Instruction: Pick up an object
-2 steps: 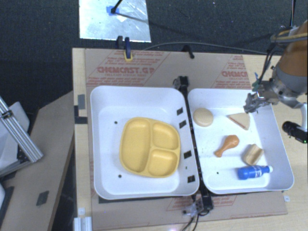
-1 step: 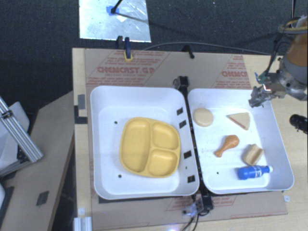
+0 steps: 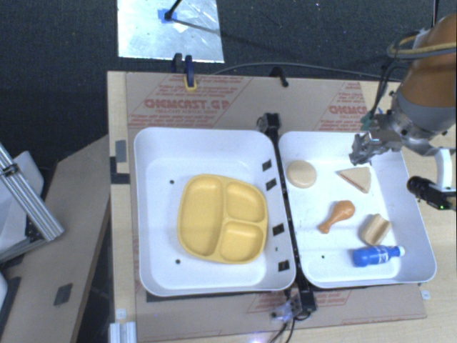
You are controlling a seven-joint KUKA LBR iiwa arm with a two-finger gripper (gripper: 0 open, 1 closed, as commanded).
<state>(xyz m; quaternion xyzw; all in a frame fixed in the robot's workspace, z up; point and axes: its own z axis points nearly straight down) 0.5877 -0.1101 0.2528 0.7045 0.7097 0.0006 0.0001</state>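
Dark speckled flooring surrounds a brown cardboard-covered bench (image 3: 214, 102), on which two shallow white bins sit side by side, their inner rims touching along a black clip-lined seam. Looking down from the fixed camera, the left white bin (image 3: 153, 191) holds a pale yellow three-compartment plastic plate (image 3: 221, 219) lying flat near its middle. The right white bin (image 3: 418, 263) holds five small things, well apart from one another: a round beige bun-shaped piece (image 3: 301, 174) at the far left, a tan wedge-shaped slice (image 3: 356, 179) at the far middle, an orange toy drumstick (image 3: 336, 216) in the centre with its long axis running from near-left to far-right, a tan bread-like block (image 3: 375, 229) to its right, and a small blue bottle with a white cap (image 3: 376, 255) lying on its side at the near edge, cap to the right. The grey arm with its orange band (image 3: 428, 70) comes in from the right, and its two-finger gripper (image 3: 363, 148) hangs at the far part of the right bin. The wedge slice lies just beside the claw, on its near side, and seems the likeliest target; the bun lies further left. How wide the claw stands cannot be told from this slant, and nothing can be seen caught in it.
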